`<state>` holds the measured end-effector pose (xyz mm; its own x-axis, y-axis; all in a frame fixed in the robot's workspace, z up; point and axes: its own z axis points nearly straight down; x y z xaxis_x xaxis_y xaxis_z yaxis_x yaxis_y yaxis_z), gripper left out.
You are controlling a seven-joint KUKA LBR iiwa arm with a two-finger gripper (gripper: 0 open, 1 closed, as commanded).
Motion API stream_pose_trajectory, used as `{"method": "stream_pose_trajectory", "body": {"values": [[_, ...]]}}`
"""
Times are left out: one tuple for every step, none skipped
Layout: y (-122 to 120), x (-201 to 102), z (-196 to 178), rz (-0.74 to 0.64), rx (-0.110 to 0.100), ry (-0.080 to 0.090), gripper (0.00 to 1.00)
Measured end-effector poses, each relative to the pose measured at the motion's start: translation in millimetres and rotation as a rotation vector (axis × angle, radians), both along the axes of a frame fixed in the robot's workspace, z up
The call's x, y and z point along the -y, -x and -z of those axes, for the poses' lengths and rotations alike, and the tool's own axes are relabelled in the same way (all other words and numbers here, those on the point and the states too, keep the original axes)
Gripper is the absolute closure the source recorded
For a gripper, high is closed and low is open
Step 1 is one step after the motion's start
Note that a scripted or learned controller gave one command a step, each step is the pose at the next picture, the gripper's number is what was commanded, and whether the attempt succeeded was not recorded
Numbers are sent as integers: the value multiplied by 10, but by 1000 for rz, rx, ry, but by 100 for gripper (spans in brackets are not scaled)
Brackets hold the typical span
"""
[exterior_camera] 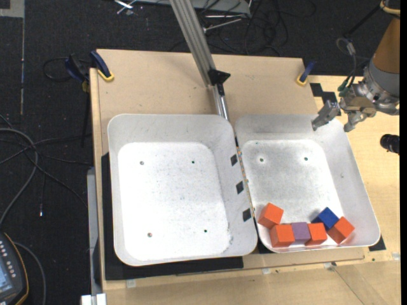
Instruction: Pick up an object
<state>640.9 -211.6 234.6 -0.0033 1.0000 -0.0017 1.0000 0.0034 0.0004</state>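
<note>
Several small blocks lie along the near edge of the right bin [337,151]: an orange block [271,214], another orange one [282,235], a purple block [299,232], an orange block [317,233], a blue block [328,217] and an orange block [342,229]. My gripper [338,119] hangs above the bin's far right corner, well away from the blocks. Its two fingers stand apart with nothing between them.
The left bin [127,132] sits beside the right one on the wooden bench. A metal pole [194,33] slants in from the top and ends at the gap between the bins. Clamps [102,65] mark the bench's far corners.
</note>
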Motion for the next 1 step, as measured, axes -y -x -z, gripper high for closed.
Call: {"method": "stream_pose_trajectory", "body": {"values": [[-363, -647, 289, -6, 1, -3, 0]]}}
